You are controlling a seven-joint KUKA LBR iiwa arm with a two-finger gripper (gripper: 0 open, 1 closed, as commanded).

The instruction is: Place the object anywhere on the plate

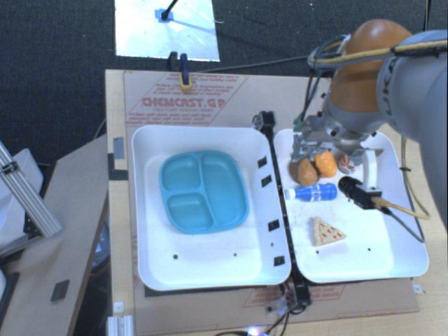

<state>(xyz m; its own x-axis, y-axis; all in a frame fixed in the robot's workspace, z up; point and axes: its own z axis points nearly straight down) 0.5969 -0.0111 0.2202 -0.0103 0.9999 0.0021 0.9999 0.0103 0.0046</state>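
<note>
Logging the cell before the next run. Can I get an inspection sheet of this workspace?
surface: left bin and right bin, white, on a brown board.
job's things: blue plate in the left bin, nothing on it.
clutter: in the right bin, brown lump, orange lump, blue bottle, pizza slice, small red-white thing.
grippers: gripper low over the right bin's far end, by the brown lump; grasp cannot be told.
cables: black cable across the floor behind the bench; wires at the bench's near edge.
surroundings: dark carpet, white sheet, clamp on the board's far edge, metal rail at left.
</note>
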